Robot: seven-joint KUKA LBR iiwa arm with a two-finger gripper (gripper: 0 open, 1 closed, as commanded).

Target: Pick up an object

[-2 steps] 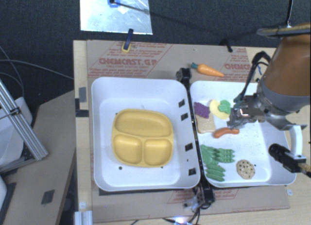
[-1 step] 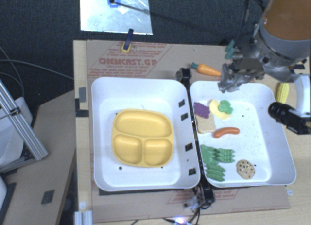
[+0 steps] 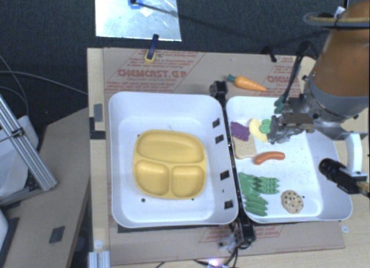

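Note:
My gripper [image 3: 276, 135] hangs over the upper middle of the right bin [image 3: 332, 206], just above the toy food there. Right beside its tip lie a small green piece [image 3: 265, 126] and a yellow piece [image 3: 256, 128]. A purple piece [image 3: 240, 130] and a slice of bread [image 3: 244, 147] sit to their left. A red sausage [image 3: 269, 157] lies just below the tip. Green pea pods [image 3: 258, 184] and a cookie [image 3: 292, 201] rest near the bin's front. Nothing shows between the fingers.
The left bin [image 3: 121, 116] holds a yellow divided plate [image 3: 170, 163]. A toy carrot [image 3: 247, 83] lies on the cardboard behind the right bin. A black fixture [image 3: 337, 174] sticks in at the right bin's right edge.

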